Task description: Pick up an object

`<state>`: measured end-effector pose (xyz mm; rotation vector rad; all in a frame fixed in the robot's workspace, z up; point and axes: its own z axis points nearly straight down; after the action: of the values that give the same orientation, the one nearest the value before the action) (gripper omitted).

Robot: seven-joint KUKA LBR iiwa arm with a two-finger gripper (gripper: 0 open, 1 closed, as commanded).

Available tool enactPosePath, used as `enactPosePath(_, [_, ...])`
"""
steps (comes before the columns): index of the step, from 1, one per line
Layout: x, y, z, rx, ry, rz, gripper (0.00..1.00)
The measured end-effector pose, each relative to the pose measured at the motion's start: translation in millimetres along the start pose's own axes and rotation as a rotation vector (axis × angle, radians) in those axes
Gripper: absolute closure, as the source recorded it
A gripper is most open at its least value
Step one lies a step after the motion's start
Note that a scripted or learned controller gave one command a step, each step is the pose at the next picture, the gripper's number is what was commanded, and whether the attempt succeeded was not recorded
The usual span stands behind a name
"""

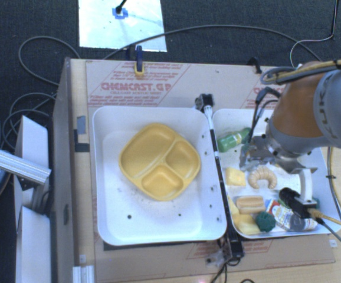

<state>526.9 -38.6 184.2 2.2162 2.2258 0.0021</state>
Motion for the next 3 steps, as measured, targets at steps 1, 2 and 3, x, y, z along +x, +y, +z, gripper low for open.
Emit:
enactPosePath(1, [50.9,-3.3,0.1,0.001,0.001,0.000,1.00])
enactPosePath(2, [136.0,-11.9,0.2,0.001,0.001,0.000,1.00])
enactPosePath(3, [219.5,-26.4,3.7,0.002,0.001,0.000,1.00])
